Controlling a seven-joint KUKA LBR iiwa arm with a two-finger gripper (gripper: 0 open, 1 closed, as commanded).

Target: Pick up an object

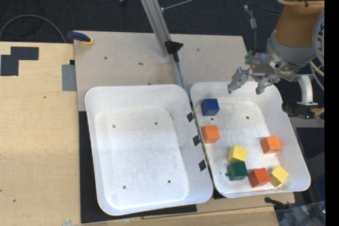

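Robotics lab, white bins (106, 100), aluminium rail (153, 8), loose cables (21, 21)

Seven small blocks lie in the right bin (296, 140). A blue block (210, 107) sits near its far left corner, with an orange block (211, 134) just nearer. A yellow block (237, 154) touches a green block (237, 171); a red block (258, 177) touches a second yellow block (279, 175), and another orange block (270, 144) lies apart to the right.
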